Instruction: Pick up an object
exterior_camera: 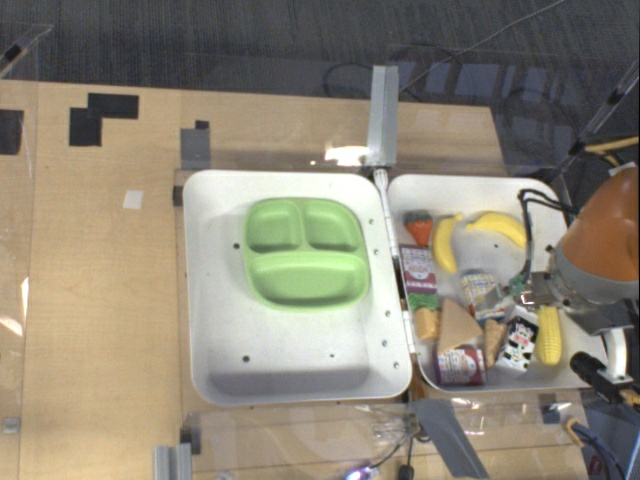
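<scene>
I've got the gripper [528, 292] low over the right bin [470, 190], on the side the arm enters from. The grey wrist and orange band [608, 230] cover it from above, so I can't tell whether it's spread or closed, and I see nothing held in it.

Right beside it, toward the bin's middle, sits a silvery jar [480, 290]. Just below it, there's a black-and-white carton [519, 344], and a yellow corn cob [549, 336] lies next to that by the bin's outer wall. Up from the gripper, a banana [498, 226] curves along the far side of the pile.

Moving further out, a brown wedge [459, 321] and a red can [460, 366] lie toward the bin's near edge. Beyond the jar, there's a second yellow piece [445, 244], then a purple packet [418, 266] and an orange-red piece [420, 228] against the divider.

Well away, across the divider, the left bin [215, 298] holds a green divided plate [305, 251], lying flat.
</scene>
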Motion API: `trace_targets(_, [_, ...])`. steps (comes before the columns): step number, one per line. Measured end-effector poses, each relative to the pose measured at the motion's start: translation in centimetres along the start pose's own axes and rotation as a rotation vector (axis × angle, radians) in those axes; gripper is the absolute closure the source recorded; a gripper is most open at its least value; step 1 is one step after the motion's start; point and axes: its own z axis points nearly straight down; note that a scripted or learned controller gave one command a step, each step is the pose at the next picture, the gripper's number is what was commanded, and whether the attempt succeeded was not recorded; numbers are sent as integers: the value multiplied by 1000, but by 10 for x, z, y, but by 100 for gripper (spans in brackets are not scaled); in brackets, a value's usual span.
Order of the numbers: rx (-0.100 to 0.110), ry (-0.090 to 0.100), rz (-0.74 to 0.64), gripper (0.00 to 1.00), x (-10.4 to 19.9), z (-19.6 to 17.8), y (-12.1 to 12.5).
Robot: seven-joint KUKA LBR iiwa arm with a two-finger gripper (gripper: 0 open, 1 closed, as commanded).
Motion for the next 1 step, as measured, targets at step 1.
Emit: trace_targets(1, [7,6,67,0,49,4,113])
